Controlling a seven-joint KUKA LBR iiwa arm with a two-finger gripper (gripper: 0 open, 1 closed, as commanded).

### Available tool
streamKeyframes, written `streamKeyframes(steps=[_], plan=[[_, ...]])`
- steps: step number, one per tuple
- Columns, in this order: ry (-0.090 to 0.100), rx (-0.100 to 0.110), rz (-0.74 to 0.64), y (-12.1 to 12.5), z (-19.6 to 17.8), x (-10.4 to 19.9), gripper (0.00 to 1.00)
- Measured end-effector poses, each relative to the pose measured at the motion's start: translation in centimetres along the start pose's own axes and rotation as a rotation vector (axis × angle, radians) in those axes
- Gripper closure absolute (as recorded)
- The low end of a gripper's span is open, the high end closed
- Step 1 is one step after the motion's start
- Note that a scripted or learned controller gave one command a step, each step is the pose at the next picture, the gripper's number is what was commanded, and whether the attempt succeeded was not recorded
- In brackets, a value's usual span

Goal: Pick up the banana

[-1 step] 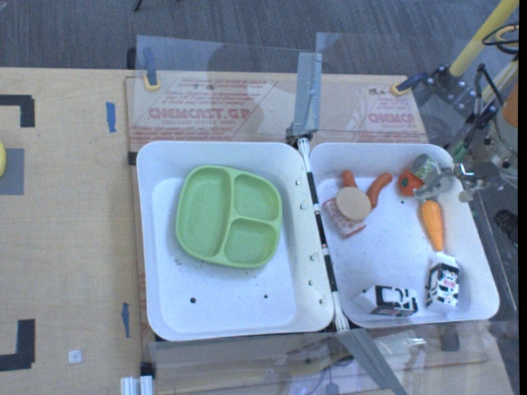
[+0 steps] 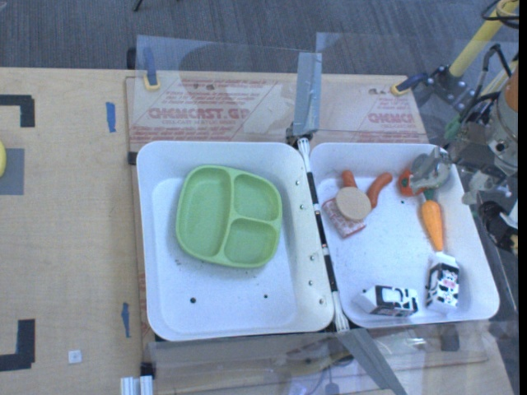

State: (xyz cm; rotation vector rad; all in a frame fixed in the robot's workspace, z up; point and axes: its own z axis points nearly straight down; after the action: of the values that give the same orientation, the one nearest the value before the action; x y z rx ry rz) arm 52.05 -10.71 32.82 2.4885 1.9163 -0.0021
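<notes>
Crowding right bin point(image 2: 486, 245), carrot point(image 2: 433, 223), cartons point(image 2: 443, 285), sausages point(image 2: 380, 188)

Grey metal arm point(image 2: 486, 151) with orange band and black cables.

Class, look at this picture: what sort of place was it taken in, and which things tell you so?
Probably a robotics lab bench. Two white bins sit side by side on a wooden board, toy food such as a carrot lies in the right one, and a robot arm reaches in from the right.
</notes>
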Motion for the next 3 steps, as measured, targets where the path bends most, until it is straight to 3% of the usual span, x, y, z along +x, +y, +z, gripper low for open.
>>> streamKeyframes(steps=[1, 2, 3], plan=[[-0.002, 0.0, 0.157, 0.9, -10.6, -5.2, 0.0], [-0.003, 0.007, 0.557, -2.5, -10.5, -6.1, 0.0], [-0.004, 0.004, 0.892, -2.7, -10.5, -5.0, 0.0]])
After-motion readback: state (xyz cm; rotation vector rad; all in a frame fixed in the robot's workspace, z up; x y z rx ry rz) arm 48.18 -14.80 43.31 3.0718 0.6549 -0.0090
